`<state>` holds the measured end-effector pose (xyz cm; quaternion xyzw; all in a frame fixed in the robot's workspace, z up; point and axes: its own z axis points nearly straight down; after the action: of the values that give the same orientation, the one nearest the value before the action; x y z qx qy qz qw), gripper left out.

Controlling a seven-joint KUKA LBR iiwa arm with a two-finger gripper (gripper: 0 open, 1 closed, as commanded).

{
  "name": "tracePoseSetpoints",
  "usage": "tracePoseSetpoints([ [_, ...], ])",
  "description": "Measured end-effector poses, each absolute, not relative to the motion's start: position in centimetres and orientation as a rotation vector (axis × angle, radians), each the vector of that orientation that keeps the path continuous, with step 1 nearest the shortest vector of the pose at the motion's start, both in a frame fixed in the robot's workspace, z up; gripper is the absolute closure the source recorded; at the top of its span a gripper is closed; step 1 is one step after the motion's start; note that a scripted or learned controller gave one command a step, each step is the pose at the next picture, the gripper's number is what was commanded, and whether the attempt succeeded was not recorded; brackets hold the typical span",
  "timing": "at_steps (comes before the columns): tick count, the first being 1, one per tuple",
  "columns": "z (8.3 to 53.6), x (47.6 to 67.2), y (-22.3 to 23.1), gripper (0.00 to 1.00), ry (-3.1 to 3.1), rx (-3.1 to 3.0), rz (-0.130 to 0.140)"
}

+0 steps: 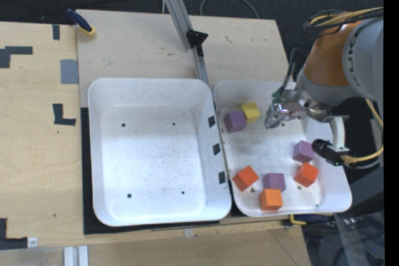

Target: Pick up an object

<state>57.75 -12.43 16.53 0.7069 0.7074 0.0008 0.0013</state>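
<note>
Bench [156, 50]: lying pale and wooden under both bins, with a blue and yellow clamp [81, 22] sitting near its far left corner.
Metal rail [174, 0]: slanting down from the top toward the gap between the bins.
Left bin [100, 103]: sitting white and speckled on a dark mat.
Right bin [336, 196]: sitting just beside the left bin and holding seven blocks.
Purple block [234, 121]: resting in the far left part of the right bin, touching the yellow block [250, 111] beside it.
Orange block [245, 177]: lying near the front left, with a purple cube [274, 182] and an orange cube [270, 199] just to its right.
Gripper [274, 118]: hanging over the right bin just right of the yellow block; I cannot tell how its jaws are standing, and nothing is showing between them.
Right-side blocks: a purple one [303, 151] and an orange one [306, 174] are sitting close together by the right wall.
Arm [343, 65]: reaching in from the right, grey with an orange band.
</note>
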Motion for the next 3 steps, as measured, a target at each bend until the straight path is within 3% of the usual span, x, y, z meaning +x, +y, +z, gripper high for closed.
tracePoseSetpoints([
  [2,26.5,58.4,-12.5,1.00,2.220,2.216,0.004],
  [3,26.5,59.1,-8.0,1.00,2.228,2.216,0.001],
])
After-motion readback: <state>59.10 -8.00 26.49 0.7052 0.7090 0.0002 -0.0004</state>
